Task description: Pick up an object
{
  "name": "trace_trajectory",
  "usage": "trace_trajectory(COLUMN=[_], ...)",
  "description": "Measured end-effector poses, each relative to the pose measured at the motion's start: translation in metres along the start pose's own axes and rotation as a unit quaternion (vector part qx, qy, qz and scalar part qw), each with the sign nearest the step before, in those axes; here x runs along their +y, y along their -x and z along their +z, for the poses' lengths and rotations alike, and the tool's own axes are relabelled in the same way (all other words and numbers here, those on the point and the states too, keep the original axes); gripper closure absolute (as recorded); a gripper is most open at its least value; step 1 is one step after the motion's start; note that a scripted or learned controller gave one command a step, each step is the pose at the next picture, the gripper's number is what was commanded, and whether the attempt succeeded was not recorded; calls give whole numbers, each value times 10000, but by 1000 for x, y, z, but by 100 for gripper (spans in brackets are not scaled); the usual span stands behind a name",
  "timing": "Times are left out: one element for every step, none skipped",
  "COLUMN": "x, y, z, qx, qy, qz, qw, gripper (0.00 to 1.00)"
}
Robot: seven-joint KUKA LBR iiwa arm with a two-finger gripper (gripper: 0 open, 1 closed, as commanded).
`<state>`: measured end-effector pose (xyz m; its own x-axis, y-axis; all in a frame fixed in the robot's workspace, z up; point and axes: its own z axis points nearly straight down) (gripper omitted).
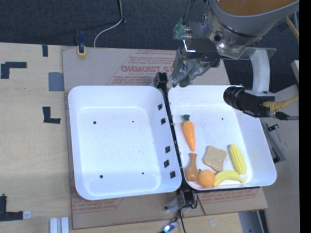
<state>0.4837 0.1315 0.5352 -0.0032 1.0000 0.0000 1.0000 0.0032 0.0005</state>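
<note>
Two shallow white bins sit side by side on a sheet of brown printed cardboard laid over a pale wood-grain bench. The left bin is a smooth, glossy plastic tray with rounded corners and a few small dark dots on its floor. The right bin has the same moulded shape and holds all the objects, gathered toward its near side.

A carrot lies just beside the divider between the bins, orange and tapered, with a small green top pointing away from the camera. Below it, a tan bottle-shaped piece with a narrow neck and a rounded base lies near the bin's front wall. An orange, round and smooth, touches that piece's base. A slice of bread, light brown, flat and roughly square, rests just above the orange. A yellow banana curves along the front wall, and a corn cob, yellow and ribbed with kernels, lies just beside it toward the right wall.

The gripper hangs over the far edge of the right bin near the divider, well apart from the objects. Its metal parts are grey and blurred together, so it cannot be told how its jaws stand. Nothing is seen held in it. The arm's broad orange band and grey housing loom above.
</note>
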Motion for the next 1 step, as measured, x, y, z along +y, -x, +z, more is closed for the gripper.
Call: trace_trajectory(x=[0], y=[-12], z=[1], qx=[-1], qy=[-6], qz=[6], qw=[10000], gripper=[100])
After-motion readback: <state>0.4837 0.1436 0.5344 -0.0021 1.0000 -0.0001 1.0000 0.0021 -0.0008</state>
